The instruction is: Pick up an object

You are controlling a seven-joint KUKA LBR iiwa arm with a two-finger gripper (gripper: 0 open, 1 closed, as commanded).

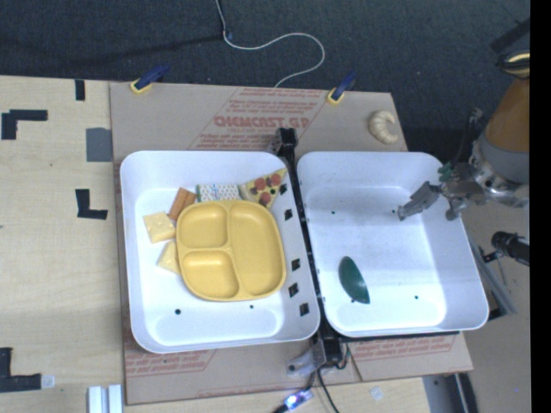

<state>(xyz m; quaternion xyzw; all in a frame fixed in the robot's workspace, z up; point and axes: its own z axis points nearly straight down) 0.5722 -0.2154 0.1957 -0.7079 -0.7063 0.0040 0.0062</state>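
Observation:
A dark green oval object [353,280] lies flat on the floor of the right bin [448,312], toward its front. My gripper [430,200] hangs over the right bin's back right part, well up and to the right of the green object. Its two fingers stand apart with nothing between them. In the left bin [146,317] a yellow divided plate [231,249] rests on several flat pieces: tan squares [158,227], an orange-brown piece [182,201] and a patterned card [265,185].
A black divider [296,231] runs between the two bins. A pale rounded object [384,126] sits on the cardboard behind the right bin. A white cable [274,41] loops across the dark floor at the back. Clamps hold the cardboard corners.

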